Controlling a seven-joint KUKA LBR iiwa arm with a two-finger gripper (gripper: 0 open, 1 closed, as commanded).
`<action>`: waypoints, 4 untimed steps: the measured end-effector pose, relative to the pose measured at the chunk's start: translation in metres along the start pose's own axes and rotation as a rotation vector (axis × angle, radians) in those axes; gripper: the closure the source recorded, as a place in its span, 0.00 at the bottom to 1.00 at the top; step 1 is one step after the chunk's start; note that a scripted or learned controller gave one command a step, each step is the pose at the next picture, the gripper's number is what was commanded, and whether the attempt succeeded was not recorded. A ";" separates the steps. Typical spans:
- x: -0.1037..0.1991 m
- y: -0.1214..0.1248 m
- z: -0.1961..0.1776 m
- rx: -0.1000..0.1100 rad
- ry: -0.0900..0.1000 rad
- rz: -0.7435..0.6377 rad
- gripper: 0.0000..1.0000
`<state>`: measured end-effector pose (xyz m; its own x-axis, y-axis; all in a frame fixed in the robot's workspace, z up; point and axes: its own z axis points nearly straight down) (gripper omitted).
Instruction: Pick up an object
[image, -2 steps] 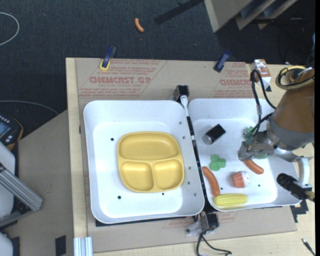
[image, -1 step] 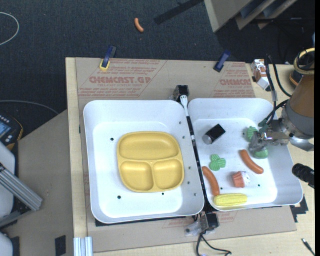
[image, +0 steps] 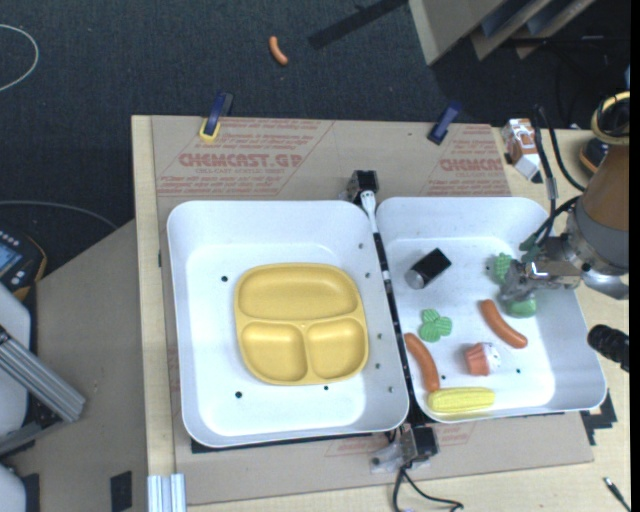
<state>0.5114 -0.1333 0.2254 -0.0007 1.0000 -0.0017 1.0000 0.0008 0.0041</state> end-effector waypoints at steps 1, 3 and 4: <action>0.058 0.006 0.010 0.006 0.005 -0.006 1.00; 0.161 0.016 0.010 0.007 0.003 -0.005 1.00; 0.166 0.011 -0.007 0.001 0.002 -0.001 1.00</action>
